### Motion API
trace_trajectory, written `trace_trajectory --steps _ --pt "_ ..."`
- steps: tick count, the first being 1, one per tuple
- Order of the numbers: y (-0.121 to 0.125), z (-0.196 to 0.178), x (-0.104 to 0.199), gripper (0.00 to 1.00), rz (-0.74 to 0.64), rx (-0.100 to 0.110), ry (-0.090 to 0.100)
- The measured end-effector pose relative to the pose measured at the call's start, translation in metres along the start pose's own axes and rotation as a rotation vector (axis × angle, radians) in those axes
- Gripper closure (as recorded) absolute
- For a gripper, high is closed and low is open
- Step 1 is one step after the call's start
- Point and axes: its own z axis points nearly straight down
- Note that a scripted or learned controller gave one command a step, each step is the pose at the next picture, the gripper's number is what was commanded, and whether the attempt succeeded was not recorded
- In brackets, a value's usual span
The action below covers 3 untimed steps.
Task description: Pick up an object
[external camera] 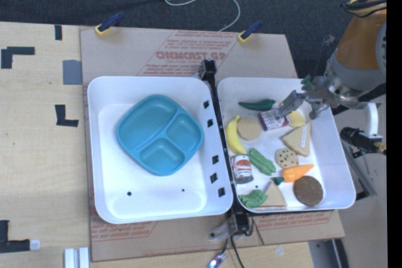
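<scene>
Two white bins (100, 135), one blue plate (160, 134), one banana (234, 135).

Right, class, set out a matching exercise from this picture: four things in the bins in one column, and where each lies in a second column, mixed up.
Things:
1. blue divided plate
2. banana
3. brown round cookie
4. small can

Places:
A. near right corner of the right bin
B. in the left bin
C. by the divider, just nearer the camera than the banana
D. by the divider, beside a tan round slice

Pairs: 1-B, 2-D, 3-A, 4-C
</scene>
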Motion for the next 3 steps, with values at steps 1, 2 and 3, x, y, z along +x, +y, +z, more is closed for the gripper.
trace_trajectory --steps 1,2,3 --pt "-0.016 -0.013 0.028 0.0 0.0 0.0 0.0" --pt "-0.016 0.015 0.05 0.0 0.0 0.002 0.0" --pt "-0.054 -0.018 0.083 0.0 -0.001 -0.001 0.001"
